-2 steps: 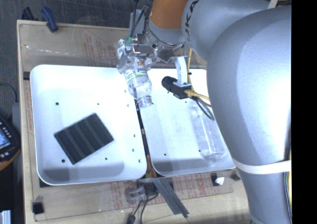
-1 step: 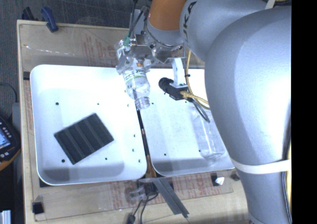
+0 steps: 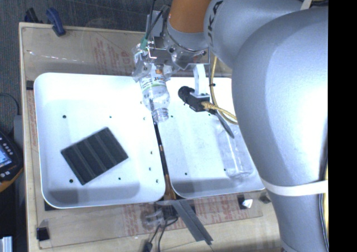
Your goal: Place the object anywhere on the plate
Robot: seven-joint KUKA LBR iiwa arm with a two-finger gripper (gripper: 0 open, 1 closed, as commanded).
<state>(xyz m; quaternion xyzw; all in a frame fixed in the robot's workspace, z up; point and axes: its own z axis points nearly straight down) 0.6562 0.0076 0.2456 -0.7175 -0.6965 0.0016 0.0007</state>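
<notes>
A large grey robot arm (image 3: pixel 279 78) fills the three o'clock side above two white bins (image 3: pixel 83 189), its gripper (image 3: pixel 152 73) at twelve o'clock clasping a clear plastic bottle (image 3: pixel 155 96) over the bins' shared edge, while a dark ribbed plate (image 3: pixel 95 155) lies at eight o'clock in the left bin.

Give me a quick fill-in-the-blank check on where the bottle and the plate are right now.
The clear plastic bottle hangs at the pincer, over the seam between the two ____ bins.
The dark ridged plate lies in the ____ bin.
The bottle is ____ the plate, not on it.
The arm's band above the wrist is ____.

Missing words: white; left; apart from; orange
</notes>
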